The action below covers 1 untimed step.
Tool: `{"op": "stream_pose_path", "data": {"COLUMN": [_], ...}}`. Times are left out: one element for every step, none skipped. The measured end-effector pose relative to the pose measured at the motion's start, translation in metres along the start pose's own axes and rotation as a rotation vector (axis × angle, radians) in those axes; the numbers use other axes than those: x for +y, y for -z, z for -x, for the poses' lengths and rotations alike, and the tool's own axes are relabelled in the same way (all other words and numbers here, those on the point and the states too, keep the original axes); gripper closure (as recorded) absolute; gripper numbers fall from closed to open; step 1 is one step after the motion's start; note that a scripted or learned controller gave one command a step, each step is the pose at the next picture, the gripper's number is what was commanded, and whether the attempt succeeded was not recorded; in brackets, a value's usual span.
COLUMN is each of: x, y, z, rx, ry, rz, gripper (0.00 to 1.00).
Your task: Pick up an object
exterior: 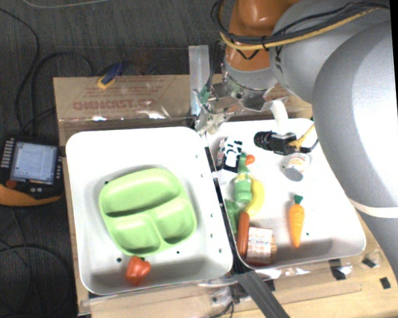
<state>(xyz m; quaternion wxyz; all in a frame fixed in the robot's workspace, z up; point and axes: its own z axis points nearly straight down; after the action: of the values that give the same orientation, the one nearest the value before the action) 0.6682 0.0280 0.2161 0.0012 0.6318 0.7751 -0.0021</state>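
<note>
Carrot (296, 224): orange, green top, upright in right bin (340, 209), apart from other toys.
Tool (211, 117): over bins' top divider; grip unclear, cannot tell.
Left bin (84, 219): green tray (147, 208), red pepper (137, 269).

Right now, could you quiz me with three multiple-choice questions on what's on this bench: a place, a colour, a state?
1. Where does the carrot lie?
A. right bin
B. left bin
C. on the cardboard

2. What colour is the divided tray?
A. blue
B. green
C. black

3. How does the tray sit?
A. standing on edge
B. hanging over the bin's rim
C. flat in the left bin

Answers: 1 A, it lies on the right bin's floor; 2 B, pale green; 3 C, its compartments face up.
</note>
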Motion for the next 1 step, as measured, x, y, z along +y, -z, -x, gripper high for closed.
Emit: {"op": "stream_pose_path", "data": {"x": [-0.0145], "y": [0.0099], "z": [-0.0529], "rx": [0.003], "ry": [-0.018], "rz": [0.000], "gripper": [1.00]}}
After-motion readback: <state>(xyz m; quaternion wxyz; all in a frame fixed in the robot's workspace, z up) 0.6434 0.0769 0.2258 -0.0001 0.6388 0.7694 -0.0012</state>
